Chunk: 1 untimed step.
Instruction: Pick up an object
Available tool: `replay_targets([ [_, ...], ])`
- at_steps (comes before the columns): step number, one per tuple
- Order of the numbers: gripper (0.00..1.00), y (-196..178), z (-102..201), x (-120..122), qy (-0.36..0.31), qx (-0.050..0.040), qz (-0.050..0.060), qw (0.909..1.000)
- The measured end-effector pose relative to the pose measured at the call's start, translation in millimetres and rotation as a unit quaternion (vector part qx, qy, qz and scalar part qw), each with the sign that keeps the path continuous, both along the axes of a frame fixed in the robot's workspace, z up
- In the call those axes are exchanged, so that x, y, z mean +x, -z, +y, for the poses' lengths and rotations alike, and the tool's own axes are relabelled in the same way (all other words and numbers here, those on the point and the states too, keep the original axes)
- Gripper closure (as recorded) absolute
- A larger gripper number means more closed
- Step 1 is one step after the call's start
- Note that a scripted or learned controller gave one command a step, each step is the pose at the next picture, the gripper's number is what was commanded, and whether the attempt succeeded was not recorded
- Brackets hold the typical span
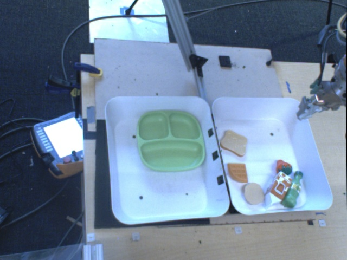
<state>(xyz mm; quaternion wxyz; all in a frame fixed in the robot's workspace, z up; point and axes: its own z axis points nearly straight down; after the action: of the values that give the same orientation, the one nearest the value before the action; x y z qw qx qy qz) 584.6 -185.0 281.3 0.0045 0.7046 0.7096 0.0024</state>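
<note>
Your gripper hung over the right bin's far rim, can't tell its state, so you hadn't picked yet and still needed to drop toward the toast.

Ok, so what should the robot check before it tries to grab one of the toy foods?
1. Toy foods within the right bin: ok. The bread slice, cracker, round biscuit, carton and green bottle all lie there.
2. An easy target apart from the others: ok, the bread slice lies alone.
3. Crowded corner: not ok. The carton, bottle and a red piece sit bunched together.
4. Gripper over a toy: not ok, it is at the bin's far right rim.
5. Gripper ready to grab: cannot tell.
6. Green divided plate out of the way: ok, it sits in the left bin.
</note>
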Motion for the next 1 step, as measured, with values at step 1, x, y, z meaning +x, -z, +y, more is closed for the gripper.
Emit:
replay_targets([
  [1, 1.0, 2.5, 54.7, -0.9, -0.002, 0.002, 0.004, 1.0],
])
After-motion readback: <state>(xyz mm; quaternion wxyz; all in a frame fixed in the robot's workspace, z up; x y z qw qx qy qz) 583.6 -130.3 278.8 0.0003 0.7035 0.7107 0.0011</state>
